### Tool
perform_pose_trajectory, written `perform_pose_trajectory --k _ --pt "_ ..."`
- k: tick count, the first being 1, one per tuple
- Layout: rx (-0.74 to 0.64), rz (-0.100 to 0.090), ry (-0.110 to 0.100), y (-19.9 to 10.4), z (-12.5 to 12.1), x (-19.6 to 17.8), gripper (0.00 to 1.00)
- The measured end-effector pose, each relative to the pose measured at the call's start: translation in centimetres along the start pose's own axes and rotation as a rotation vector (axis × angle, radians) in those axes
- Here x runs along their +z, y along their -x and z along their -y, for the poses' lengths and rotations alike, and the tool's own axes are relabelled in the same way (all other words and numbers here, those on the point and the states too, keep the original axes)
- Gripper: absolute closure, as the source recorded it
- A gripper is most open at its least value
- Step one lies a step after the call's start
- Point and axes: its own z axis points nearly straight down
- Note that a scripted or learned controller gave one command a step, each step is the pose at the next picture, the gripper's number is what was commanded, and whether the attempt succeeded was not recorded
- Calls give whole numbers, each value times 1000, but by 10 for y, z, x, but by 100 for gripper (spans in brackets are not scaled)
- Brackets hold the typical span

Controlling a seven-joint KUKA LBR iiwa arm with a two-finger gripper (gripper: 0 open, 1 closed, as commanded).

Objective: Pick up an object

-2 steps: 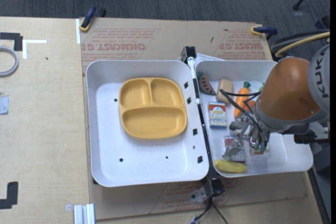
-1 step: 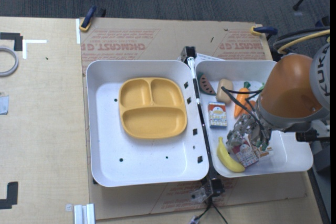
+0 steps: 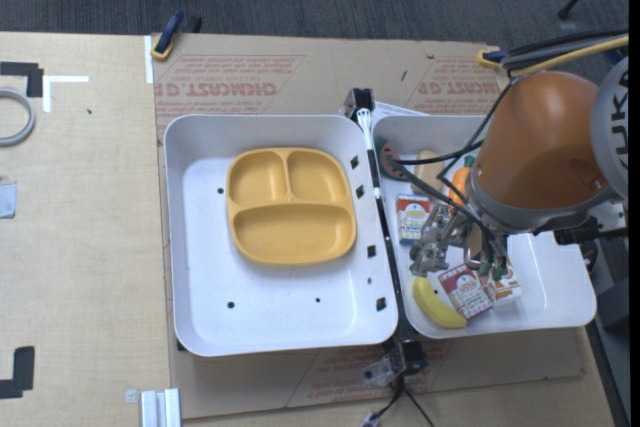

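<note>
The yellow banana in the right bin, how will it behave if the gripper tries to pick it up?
The banana looks curved and smooth, so it may slip or rotate between fingers. It is wedged beside a small red carton, which may shift too. Probably light.

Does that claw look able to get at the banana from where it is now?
Probably yes. The claw hangs in the right bin, just above the banana, whose near end lies bare. A small carton leans against its far side and might crowd the grip.
</note>
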Motion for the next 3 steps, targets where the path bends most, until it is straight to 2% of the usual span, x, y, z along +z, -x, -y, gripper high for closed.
perform_pose_trajectory --k 1,2,3 --pt "-613 5 0 4 -27 -264 100" --pt "-619 0 1 12 -2 -125 100" --pt "-1027 -1 1 17 -1 -86 100"
